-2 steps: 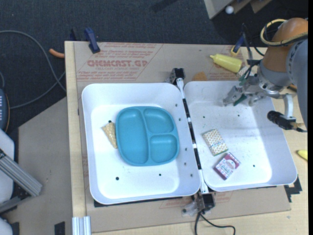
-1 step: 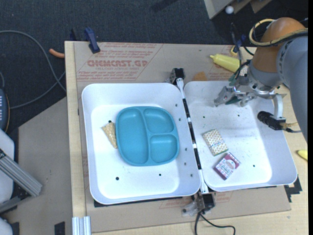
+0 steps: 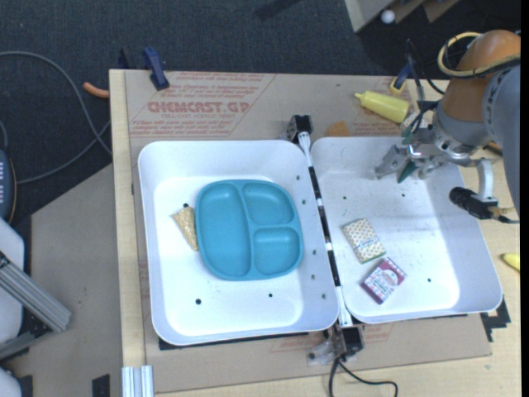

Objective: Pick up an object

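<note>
We are at the approach step: nothing is lifted yet. Our tool (image 3: 402, 165) hangs over the far part of the right bin (image 3: 463, 300), close to that bin's back wall, and from this slanted view we cannot tell how it is set for a grasp. We see nothing caught in it.

Taking the right bin as our landmark, two candidates lie on its floor toward the near side. The patterned packet (image 3: 363, 239) sits near the bin's middle, a little toward the divider. The red-and-white packet (image 3: 383, 280) lies just beside it, nearer the bin's front edge. Both are flat and well apart from the tool. Beyond the bin's back wall, on the counter (image 3: 207, 106), rests a yellow object (image 3: 383, 103). To the bin's left, the other bin (image 3: 157, 172) carries a blue divided plate (image 3: 249, 228) with a tan item (image 3: 187, 225) touching the plate's left edge.

In our judgement, the next move calls for travelling toward the bin's near side, centring over one packet, turning to span its narrow width, and descending to the floor, since thin packets give little to grip.
</note>
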Robot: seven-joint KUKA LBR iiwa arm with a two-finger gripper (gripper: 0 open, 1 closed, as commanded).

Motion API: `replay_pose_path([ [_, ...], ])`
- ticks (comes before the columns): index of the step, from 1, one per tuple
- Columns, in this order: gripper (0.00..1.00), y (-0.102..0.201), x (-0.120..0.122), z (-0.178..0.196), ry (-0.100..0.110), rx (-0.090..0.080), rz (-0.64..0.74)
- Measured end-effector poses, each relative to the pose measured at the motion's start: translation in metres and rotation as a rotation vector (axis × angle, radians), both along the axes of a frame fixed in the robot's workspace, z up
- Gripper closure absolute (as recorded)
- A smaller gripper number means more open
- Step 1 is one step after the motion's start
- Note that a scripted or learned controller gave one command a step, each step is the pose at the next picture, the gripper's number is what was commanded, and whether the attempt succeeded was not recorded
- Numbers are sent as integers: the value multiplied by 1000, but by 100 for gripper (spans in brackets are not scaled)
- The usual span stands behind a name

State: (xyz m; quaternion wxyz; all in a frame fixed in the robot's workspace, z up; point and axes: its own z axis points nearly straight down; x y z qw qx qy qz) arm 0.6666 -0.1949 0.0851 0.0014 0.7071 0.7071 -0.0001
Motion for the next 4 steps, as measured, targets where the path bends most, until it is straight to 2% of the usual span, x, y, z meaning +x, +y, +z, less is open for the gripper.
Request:
replay_pose_path([
  [1, 0, -21, 2, 1, 8, 18, 5],
  [2, 0, 4, 0, 15, 3, 3, 1],
  [3, 100, 3, 0, 25, 2, 1, 2],
  [4, 100, 46, -34, 104, 2, 3, 1],
])
